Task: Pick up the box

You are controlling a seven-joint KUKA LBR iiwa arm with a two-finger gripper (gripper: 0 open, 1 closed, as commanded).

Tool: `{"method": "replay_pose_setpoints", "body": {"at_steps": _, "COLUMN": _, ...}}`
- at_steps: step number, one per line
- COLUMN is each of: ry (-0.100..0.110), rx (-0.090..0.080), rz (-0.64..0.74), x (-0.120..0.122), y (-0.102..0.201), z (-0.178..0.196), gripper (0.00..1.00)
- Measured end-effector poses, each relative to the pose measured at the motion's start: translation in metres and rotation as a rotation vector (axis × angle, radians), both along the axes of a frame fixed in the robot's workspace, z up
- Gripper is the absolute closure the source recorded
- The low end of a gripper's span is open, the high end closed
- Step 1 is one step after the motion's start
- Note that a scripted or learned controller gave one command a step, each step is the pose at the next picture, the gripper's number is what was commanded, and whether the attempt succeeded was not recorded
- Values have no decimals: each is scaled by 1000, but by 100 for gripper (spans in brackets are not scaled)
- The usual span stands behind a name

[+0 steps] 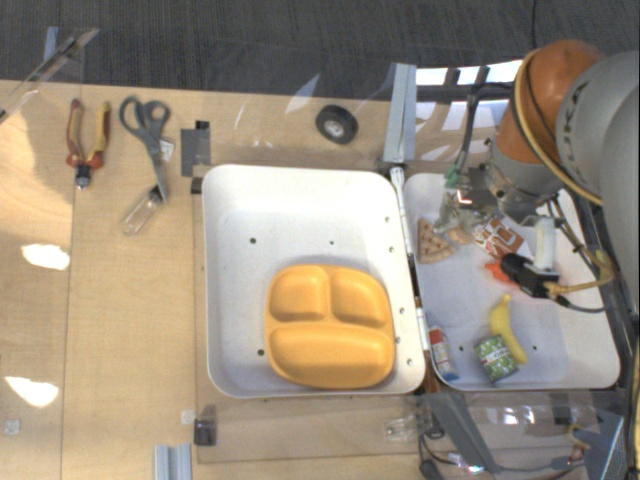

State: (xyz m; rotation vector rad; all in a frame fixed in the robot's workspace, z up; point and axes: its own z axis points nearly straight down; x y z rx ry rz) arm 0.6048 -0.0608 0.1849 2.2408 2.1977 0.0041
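A small red and white box (497, 236) lies tilted near the back of the right bin (580, 368). My gripper (466, 206) hangs low over the back left part of that bin, just left of the box and above a tan speckled piece (433, 239). Nothing is visibly held. The grey arm with its orange band (545, 88) reaches in from the upper right and covers the bin's back right corner.
A yellow banana (507, 330), a green packet (495, 358) and a thin tube (440, 353) lie at the front of the right bin. A yellow divided tray (328, 324) sits in the left bin (300, 208). Pliers (83, 140), scissors (150, 138) and a tape roll (337, 123) rest on the bench.
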Motion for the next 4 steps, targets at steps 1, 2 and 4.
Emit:
{"method": "replay_pose_setpoints", "body": {"at_steps": 1, "ry": -2, "rx": -2, "rz": 246, "x": -18, "y": -64, "z": 11, "gripper": 100}}
{"method": "replay_pose_setpoints", "body": {"at_steps": 2, "ry": -1, "rx": -1, "rz": 123, "x": 1, "y": -5, "z": 28, "gripper": 100}}
{"method": "replay_pose_setpoints", "body": {"at_steps": 4, "ry": -1, "rx": -1, "rz": 379, "x": -10, "y": 49, "z": 28, "gripper": 100}}
